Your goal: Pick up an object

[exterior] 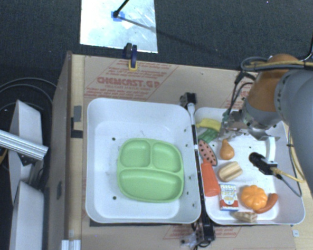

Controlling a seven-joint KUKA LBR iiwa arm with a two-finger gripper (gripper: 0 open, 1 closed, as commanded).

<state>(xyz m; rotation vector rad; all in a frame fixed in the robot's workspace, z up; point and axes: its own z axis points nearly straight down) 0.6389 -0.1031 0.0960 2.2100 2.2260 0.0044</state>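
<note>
The brown cardboard-covered table (149, 76) is carrying two white bins side by side. The left bin (101, 118) is holding a pale green divided plate (151, 169), which is lying flat near the bin's middle.

The right bin (294, 209) is holding all the small things that could be picked up. Along its left wall, a red slice with dark spots (206, 152) is lying just above an orange-red stick (210, 180), and the two are touching or nearly so. Above them, near the bin's far left corner, a yellow piece (209, 124) is resting against a green piece (207, 134). A little to the right, an orange pear-shaped piece (227, 150) is sitting above a tan bread roll (230, 170). A small carton (228, 197) is lying below the roll. Beside the carton, an orange pumpkin (253, 196) is sitting against a reddish sausage (270, 203), and a beige lump (245, 216) is lying at the bin's near edge.

The hand (231, 127) is hanging over the far part of the right bin, just beside the yellow piece and above the pear-shaped piece. Whether it is wide or narrow cannot be told from this angle, and nothing is visibly held in it. The grey arm (295, 104) is reaching in from the right, its orange band showing above the wrist.
</note>
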